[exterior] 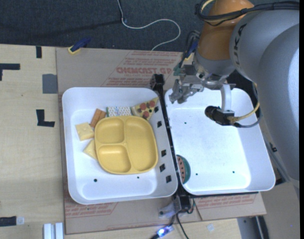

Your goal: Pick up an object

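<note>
A yellow divided plate (126,144) lies in the left bin (77,185). Around its far and left edges sit several small items: a tan square piece (84,131), an orange-brown piece (97,117), a checked flat piece (118,111) and a colourful patterned piece (146,108). A small round green and red disc (183,167) rests against the left wall of the right bin (241,183). My gripper (181,94) hangs over the far left corner of the right bin, close to the divider between the bins. Nothing shows held in it.
The grey arm with its orange band (219,26) fills the upper right and overhangs the right bin's far side. A black cable fitting (219,115) hangs under the wrist. Both bins stand on a cardboard sheet (117,66). A white cable (142,24) runs behind.
</note>
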You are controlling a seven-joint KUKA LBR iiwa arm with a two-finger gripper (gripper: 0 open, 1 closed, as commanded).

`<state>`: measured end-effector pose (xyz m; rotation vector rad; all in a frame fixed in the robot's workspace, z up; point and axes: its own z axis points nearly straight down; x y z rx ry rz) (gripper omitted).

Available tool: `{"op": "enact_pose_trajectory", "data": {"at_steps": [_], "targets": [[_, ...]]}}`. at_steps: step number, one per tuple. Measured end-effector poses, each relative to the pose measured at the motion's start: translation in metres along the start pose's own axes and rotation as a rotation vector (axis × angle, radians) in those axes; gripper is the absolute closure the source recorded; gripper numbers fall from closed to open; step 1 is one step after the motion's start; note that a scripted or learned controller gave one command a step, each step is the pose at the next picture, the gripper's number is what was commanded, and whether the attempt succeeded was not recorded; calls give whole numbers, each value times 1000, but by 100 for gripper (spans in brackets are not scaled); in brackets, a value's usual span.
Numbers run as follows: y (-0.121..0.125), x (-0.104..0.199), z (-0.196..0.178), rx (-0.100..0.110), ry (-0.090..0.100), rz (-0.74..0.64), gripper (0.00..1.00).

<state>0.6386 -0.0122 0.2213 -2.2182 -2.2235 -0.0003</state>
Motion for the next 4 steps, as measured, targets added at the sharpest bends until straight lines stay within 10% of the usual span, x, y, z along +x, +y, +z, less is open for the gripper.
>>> {"op": "enact_pose_trajectory", "data": {"at_steps": [4], "targets": [[-12,-7,6,2,-2,1,100]]}}
